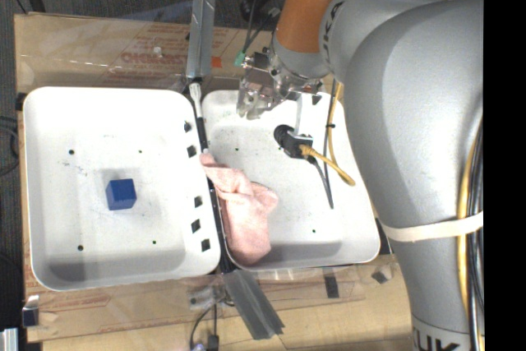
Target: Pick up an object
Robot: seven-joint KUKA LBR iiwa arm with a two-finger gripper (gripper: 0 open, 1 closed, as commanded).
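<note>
I, the gripper (251,104), hang above the far left corner of the right bin (308,210), over bare floor. From this slant I cannot tell whether my jaws are parted or closed, though nothing seems to sit between them. The pink cloth (246,210) lies bunched against the wall shared with the left bin (66,136), on my side, so it is probably my nearer target. The blue cube (121,193) sits alone on the left bin's open floor, well apart from me.
</note>
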